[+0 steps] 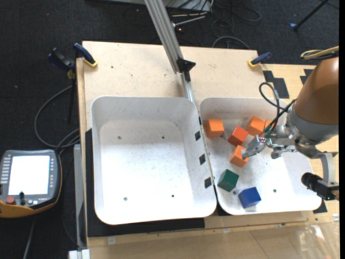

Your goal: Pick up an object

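Dark floor strewn with cables surrounds a pale wooden table (140, 69) that carries two shallow white bins side by side. Over the right bin (291, 198) the tool (252, 149) hangs low among the blocks, its tip right at an orange block (238, 156); whether its fingers are spread or closed, and whether they have that block, I cannot tell at this size. To my eye the pick is at the reaching or closing stage: nothing is visibly lifted clear, so the grasp and the lift remain.

Around the tool lie three more orange blocks, one just above it (237, 135), one near the arm (256, 125) and one toward the divider (215, 127). Nearer the front rim sit a green block (228, 179) and a blue block (249, 196). A left bin (108, 198) sits alongside.
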Action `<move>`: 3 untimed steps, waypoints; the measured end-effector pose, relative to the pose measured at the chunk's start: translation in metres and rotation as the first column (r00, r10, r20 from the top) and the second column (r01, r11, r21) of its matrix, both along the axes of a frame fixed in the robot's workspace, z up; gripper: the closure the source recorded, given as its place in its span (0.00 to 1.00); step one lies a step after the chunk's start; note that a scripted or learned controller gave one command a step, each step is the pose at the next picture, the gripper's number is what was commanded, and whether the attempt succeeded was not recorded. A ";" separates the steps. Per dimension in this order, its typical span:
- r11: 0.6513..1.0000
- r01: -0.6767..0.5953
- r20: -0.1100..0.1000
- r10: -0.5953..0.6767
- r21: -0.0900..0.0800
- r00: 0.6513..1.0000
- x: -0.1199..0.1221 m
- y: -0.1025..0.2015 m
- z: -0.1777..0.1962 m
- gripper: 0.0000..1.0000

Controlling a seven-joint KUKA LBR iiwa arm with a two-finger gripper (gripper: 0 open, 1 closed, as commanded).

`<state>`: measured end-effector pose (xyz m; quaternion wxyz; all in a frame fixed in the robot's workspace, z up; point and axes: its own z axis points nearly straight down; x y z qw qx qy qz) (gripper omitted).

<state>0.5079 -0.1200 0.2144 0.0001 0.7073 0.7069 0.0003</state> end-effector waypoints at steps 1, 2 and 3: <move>1.000 0.000 0.000 0.000 0.000 1.000 0.000 0.000 0.000 0.00; 1.000 0.000 0.000 0.000 0.000 1.000 0.000 0.000 0.000 0.00; 1.000 0.000 0.000 0.000 0.000 1.000 0.000 0.000 0.000 0.00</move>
